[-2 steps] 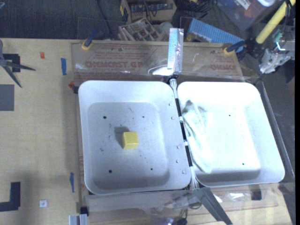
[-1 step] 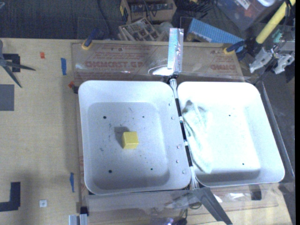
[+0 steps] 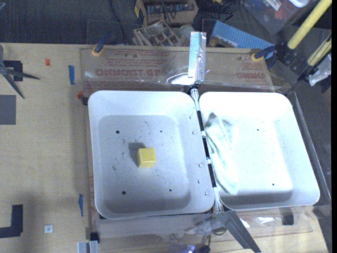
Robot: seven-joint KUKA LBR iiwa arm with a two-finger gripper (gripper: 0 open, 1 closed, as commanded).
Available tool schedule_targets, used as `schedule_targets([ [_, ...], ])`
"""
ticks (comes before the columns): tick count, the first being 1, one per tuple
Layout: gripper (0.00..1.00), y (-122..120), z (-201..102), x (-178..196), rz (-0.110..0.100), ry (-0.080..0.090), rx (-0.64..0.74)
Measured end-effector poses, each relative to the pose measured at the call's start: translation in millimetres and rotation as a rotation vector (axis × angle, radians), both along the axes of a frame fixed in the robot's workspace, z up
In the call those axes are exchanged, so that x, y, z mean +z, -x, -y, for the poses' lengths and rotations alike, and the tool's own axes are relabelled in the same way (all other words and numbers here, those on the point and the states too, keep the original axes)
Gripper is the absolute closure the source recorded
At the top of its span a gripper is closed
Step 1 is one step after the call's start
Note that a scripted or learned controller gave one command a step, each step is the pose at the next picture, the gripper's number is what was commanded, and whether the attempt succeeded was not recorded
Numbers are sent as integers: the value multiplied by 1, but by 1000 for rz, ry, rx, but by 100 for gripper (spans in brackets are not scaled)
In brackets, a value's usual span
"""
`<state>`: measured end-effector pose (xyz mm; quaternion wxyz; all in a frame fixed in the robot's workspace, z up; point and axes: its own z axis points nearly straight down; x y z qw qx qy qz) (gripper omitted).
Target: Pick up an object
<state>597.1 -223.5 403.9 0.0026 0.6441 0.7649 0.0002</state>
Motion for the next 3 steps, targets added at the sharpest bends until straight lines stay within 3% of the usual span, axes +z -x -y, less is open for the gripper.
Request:
schedule_targets([
  [1,0,49,-31,-87,-3,-3,-80],
  [2,0,63,-74,-148,-4,-3,-138],
  [3,0,59,-1,-168,-1,-1,-55],
])
